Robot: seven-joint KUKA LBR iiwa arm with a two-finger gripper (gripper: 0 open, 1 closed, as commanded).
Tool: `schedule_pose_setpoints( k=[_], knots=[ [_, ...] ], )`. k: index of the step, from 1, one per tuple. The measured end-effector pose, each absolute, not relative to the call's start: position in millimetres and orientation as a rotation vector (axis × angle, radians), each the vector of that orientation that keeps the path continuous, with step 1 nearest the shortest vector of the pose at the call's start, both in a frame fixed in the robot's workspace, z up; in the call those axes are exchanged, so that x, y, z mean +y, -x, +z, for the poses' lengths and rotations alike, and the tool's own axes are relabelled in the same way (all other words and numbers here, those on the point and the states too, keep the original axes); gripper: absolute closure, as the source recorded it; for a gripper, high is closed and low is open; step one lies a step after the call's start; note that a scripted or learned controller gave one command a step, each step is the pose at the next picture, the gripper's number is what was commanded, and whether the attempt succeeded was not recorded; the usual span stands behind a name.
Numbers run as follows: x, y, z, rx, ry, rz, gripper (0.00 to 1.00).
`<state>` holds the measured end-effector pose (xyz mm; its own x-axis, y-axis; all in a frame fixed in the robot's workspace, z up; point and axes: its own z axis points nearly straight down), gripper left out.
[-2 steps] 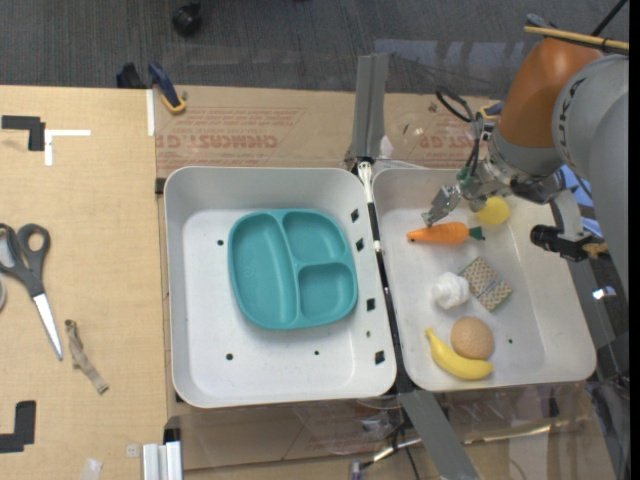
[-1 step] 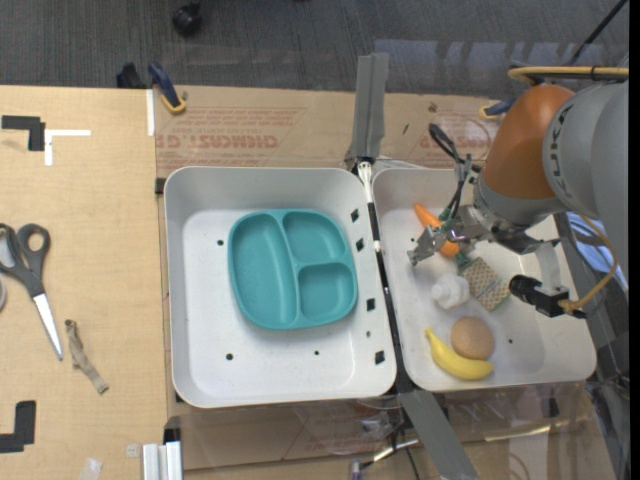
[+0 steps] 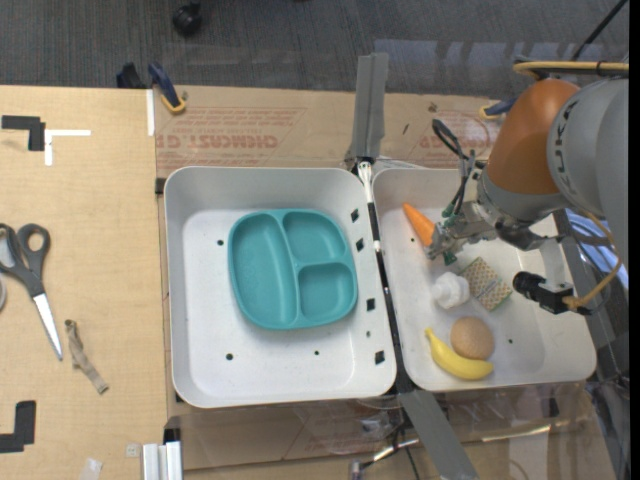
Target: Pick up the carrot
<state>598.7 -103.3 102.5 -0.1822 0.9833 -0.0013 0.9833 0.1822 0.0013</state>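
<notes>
The carrot (image 3: 419, 223), upper left of the right bin (image 3: 560, 368), looks light, stiff and smooth; grip across its thicker middle. The gripper (image 3: 445, 244) hangs beside it; whether its claw is apart or together, I cannot tell.

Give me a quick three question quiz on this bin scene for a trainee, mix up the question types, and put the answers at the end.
1. True or false: the carrot lies in the same bin as the teal divided plate.
2. Multiple choice: which item touches the banana? A) scissors B) brown egg-shaped item C) carrot
3. Fill in: the claw sits just beside the ____.

Key:
1. False; the carrot is in the right bin, the plate in the left bin.
2. B, the brown egg-shaped item.
3. carrot
</notes>
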Motion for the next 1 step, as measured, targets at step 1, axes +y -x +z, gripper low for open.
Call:
schedule_pose_setpoints(
  k=[1],
  knots=[
    [-61.8, -576.6, 191.6, 2.182, -2.259, -0.002, 1.00]
  ],
)
